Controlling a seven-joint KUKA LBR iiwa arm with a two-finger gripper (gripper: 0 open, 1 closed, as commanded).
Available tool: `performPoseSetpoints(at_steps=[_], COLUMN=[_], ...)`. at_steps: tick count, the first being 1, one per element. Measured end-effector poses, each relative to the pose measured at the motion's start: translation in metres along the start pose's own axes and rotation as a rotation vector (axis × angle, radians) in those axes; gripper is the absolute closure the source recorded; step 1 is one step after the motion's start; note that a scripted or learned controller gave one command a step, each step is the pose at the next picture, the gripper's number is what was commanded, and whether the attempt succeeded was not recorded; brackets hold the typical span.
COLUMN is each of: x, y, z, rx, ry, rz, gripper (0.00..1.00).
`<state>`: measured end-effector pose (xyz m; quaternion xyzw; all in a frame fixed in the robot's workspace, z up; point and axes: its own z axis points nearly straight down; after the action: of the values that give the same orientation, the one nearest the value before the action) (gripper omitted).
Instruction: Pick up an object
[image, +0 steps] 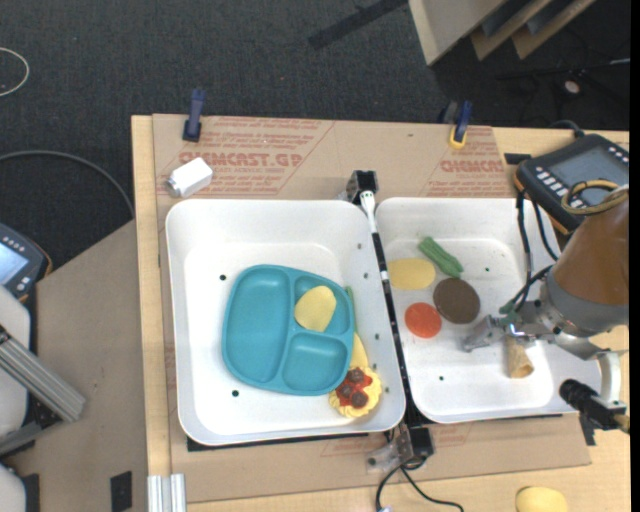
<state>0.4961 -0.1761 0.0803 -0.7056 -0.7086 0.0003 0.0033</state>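
A: Right bin (440, 395). Gripper (490, 333) is low over the floor, grey fingers pointing left toward a brown disc (457, 299). Close, but I can't say touching.

B: Jaws?

A: Cannot tell. The fingers blur into one grey shape and nothing sits visibly between them. A tan cone (518, 358) lies just beside the gripper, on its near side, tip toward the wrist.

B: What else is in that bin?

A: Red disc (423, 320) touching the brown one's lower left edge. Yellow oval (411, 273) above them, and a green pod (440, 255) slanting by its upper right. All in the bin's upper half.

B: Arm?

A: Arm (600, 270) comes in from the right, orange band over a grey wrist, covering the bin's right rim.

B: Left bin?

A: Left bin (200, 300) has a blue tray (265, 325) with three compartments. A yellow piece (316, 307) sits in the upper right one. At the tray's lower right corner, a yellow item with red bits (356, 390) rests on the bin floor, touching the tray.

B: Around the bins?

A: Cardboard sheet (300, 150) underneath. A white block (190, 177) on it near the back left corner.
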Motion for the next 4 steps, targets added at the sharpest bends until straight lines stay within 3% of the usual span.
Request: performPoseSetpoints(at_steps=[1,2,3,4], x=[0.002,0.015,-0.047,-0.048], y=[0.026,-0.019,-0.017,-0.016], z=[-0.005,-0.004,-0.019,-0.098], rx=[-0.008,0.0,-0.003,-0.012], ry=[-0.006,-0.001,0.004,-0.008], rz=[0.002,0.006,0.003,0.003], gripper=[0.0,0.0,0.0,0.0])
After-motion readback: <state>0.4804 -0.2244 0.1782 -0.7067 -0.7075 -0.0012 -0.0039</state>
